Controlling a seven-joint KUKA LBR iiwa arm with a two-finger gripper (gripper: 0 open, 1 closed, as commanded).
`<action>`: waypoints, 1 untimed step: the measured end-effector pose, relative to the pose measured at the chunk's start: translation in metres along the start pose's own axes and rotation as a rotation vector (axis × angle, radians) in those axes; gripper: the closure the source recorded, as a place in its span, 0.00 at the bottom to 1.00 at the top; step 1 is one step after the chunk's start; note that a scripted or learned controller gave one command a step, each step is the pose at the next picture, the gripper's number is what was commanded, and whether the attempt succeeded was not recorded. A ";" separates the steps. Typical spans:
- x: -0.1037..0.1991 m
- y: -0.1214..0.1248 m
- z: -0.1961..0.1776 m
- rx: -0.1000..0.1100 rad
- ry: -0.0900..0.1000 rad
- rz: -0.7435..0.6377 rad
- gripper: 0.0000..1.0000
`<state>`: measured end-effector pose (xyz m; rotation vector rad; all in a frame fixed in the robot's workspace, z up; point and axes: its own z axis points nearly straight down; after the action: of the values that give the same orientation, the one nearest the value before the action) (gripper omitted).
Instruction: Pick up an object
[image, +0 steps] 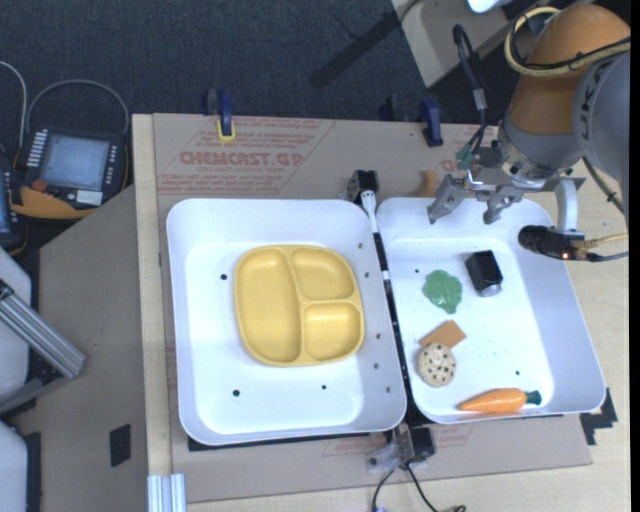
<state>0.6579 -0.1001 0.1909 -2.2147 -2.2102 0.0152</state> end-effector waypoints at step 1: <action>0.000 0.003 -0.009 -0.015 -0.002 -0.003 0.00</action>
<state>0.6612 -0.1000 0.1997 -2.2202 -2.2213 0.0005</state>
